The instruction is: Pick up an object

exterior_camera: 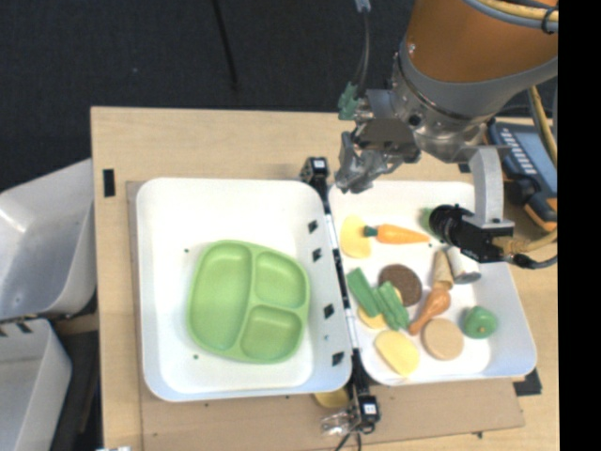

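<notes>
Two white bins on the table (113,148). Left bin (160,252): one green divided plate (249,301). Right bin (512,332): one carrot (399,235), one green apple (480,321), one brown disc (401,281), several more toy foods. Gripper (355,178) at its 11 o'clock corner; fingers' opening cannot be told. No legible writing.

High slanted view over bins (150,280)

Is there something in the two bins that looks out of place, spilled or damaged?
Nothing looks spilled or broken. The green plate lies flat in the left bin, and the toy food, such as the carrot and the green apple, is crowded in the right bin. One small yellowish thing lies on the bench outside the bins, at their front edge.
</notes>
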`<state>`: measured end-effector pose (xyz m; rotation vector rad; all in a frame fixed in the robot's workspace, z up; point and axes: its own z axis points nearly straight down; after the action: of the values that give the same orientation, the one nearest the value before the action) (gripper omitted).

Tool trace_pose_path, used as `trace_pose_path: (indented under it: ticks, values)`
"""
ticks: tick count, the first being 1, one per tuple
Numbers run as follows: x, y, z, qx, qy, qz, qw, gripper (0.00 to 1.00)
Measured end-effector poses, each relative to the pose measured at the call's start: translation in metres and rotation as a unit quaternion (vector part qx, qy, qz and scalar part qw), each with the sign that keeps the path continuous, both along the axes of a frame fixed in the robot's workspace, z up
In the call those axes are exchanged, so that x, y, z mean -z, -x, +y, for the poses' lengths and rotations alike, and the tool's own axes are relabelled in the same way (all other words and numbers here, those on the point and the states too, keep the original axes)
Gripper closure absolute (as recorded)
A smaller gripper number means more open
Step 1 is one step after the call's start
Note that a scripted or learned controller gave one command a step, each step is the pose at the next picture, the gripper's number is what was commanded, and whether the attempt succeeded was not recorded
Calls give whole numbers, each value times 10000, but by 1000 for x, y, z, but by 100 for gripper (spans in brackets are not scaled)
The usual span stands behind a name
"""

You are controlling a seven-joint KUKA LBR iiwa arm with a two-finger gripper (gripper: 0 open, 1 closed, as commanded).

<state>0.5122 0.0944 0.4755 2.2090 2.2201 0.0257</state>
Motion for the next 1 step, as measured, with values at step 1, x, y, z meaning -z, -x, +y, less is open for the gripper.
trace_pose_path:
  ticks: [1]
  values:
    - [-22,18,-1,5,21,65,10000,100]
